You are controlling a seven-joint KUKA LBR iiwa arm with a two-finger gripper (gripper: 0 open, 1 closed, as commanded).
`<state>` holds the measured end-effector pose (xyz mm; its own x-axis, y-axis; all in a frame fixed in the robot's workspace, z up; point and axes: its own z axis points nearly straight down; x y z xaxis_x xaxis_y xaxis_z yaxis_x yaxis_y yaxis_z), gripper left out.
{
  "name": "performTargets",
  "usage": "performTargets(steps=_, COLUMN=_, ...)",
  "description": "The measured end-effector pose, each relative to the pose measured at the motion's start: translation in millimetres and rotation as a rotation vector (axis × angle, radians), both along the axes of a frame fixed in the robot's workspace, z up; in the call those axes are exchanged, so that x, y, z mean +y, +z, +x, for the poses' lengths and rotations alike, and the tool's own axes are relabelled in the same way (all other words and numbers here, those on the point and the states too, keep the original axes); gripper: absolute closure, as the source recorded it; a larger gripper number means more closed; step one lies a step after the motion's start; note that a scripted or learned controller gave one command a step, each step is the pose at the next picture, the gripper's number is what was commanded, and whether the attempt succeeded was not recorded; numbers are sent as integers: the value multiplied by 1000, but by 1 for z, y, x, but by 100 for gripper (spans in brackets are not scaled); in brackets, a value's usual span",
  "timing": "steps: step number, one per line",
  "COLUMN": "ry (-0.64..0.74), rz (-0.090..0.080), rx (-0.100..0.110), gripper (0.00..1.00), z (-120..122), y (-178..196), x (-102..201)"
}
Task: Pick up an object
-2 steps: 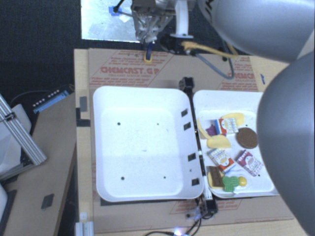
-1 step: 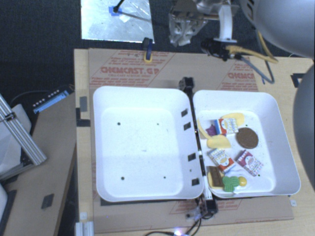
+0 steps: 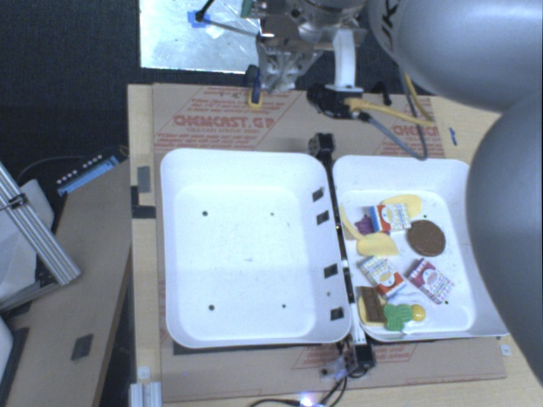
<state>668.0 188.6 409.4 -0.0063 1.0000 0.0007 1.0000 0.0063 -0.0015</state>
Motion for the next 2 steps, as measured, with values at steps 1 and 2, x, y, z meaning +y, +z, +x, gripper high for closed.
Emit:
performTargets(steps=1, ry=2, rz=1, rx=-2, gripper=100, z=0, y=-18, x=49)
performTargets(steps=2, ry=0, rz=6, rx=-21, gripper=100, z=-1, y=137, x=46)
